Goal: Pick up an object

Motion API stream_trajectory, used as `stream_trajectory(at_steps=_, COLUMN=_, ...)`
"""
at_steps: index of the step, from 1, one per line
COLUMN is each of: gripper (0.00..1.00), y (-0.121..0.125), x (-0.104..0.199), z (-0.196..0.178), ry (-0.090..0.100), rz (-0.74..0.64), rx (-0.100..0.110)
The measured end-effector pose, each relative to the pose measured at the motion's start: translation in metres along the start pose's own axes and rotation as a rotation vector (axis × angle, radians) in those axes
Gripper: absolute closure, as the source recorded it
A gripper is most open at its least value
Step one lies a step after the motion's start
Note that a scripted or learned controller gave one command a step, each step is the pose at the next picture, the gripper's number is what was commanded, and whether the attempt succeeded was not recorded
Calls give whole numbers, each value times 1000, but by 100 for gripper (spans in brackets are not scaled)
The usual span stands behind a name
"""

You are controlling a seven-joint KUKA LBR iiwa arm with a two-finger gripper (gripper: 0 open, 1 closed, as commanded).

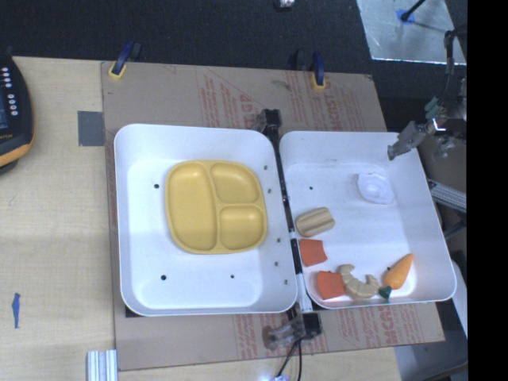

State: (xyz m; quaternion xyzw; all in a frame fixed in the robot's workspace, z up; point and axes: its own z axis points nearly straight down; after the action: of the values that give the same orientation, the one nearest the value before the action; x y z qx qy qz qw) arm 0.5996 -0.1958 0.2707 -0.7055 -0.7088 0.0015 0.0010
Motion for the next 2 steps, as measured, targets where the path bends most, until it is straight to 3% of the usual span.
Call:
stream_trajectory(at_steps=1, gripper=0, y=-99, x=57, z=82, ry=8, rz=1, rx=17)
stream_trajectory(at_steps=2, gripper=0, y=-33, x=151, z=79, ry=2, rz=-12, rx=-4)
